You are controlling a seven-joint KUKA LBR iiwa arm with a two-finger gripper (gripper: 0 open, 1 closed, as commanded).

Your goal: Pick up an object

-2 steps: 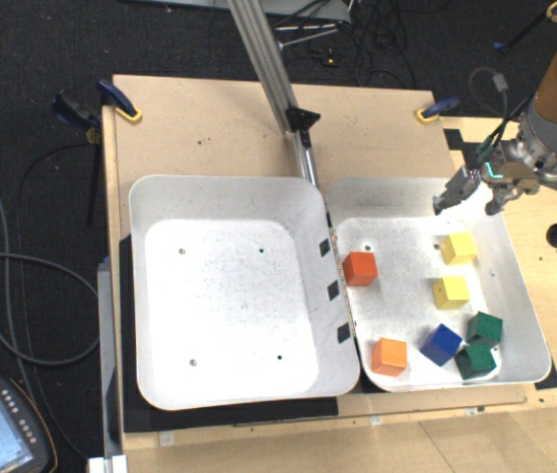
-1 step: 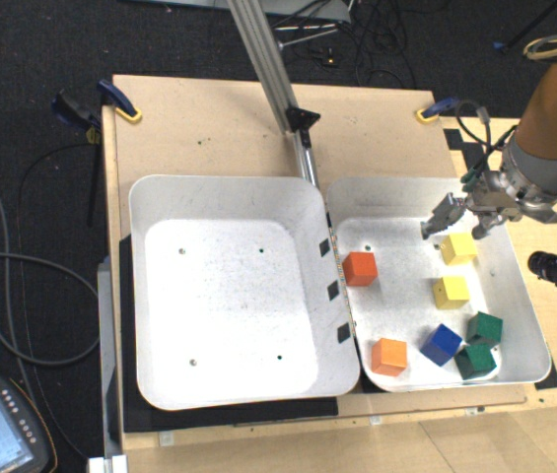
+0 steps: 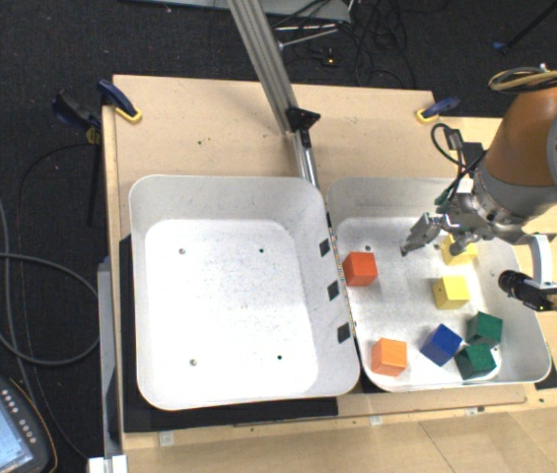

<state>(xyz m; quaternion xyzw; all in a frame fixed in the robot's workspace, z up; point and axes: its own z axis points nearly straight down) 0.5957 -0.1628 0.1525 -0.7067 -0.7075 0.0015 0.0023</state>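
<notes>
The grey arm with its orange band (image 3: 539, 131) reaches in over the right bin (image 3: 524, 368), and the tool (image 3: 443, 236) hangs above that bin's upper middle; whether it is spread or pressed together cannot be told from this slanted view, and nothing can be seen pinched in it. Taking the right bin as the landmark: a yellow block (image 3: 458, 253) lies in its upper part, partly hidden just under the tool, and a second yellow block (image 3: 451, 291) sits a little below that, near the bin's middle. A red-orange block (image 3: 360, 268) rests close to the bin's left wall. Along the bin's lower edge lie an orange block (image 3: 389, 356), a blue block (image 3: 442, 344) beside it, and two dark green blocks (image 3: 479, 346) touching each other in the lower right corner. The left bin (image 3: 150, 264) adjoins the right bin's left wall, both resting on the tabletop (image 3: 199, 126).
</notes>
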